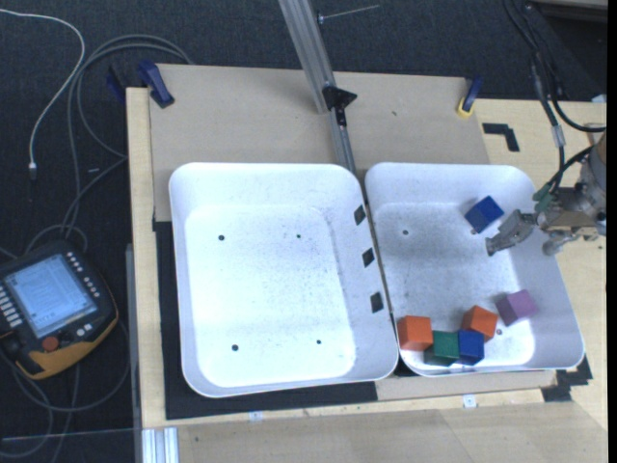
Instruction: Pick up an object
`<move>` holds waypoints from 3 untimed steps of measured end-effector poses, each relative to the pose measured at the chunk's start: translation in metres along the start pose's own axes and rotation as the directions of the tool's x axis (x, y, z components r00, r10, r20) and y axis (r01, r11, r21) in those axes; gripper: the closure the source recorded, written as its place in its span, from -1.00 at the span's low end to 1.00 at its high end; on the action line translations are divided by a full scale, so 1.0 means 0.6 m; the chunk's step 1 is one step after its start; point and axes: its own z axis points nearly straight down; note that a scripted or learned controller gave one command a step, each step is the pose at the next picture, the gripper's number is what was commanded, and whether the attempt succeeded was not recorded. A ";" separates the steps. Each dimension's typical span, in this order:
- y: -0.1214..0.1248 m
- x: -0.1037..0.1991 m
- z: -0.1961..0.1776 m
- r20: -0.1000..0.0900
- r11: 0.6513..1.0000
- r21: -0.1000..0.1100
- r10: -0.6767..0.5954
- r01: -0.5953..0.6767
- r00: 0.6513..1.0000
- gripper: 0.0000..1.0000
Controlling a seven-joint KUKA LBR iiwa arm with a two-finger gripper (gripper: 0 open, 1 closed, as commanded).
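The right bin holds several small blocks. A blue block lies near its back right. Along the front wall sit an orange block, a green block, a second blue block, another orange block and a purple block. My gripper hangs over the bin's right side, just right of and below the back blue block. It is open, its grey fingers spread apart with nothing between them.
The left bin stands beside the right one, joined by black clips. A metal pole slants up from the back of the bench. A teach pendant and cables lie on the floor at left.
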 end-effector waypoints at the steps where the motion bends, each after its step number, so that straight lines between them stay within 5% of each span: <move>1: 0.012 -0.062 0.250 0.000 1.000 0.005 0.002 -0.002 1.000 -1.00; 2: 0.155 -0.064 0.272 0.002 1.000 -0.004 -0.003 0.003 1.000 -1.00; 3: 0.158 0.019 0.202 0.000 1.000 -0.006 -0.005 0.005 1.000 -1.00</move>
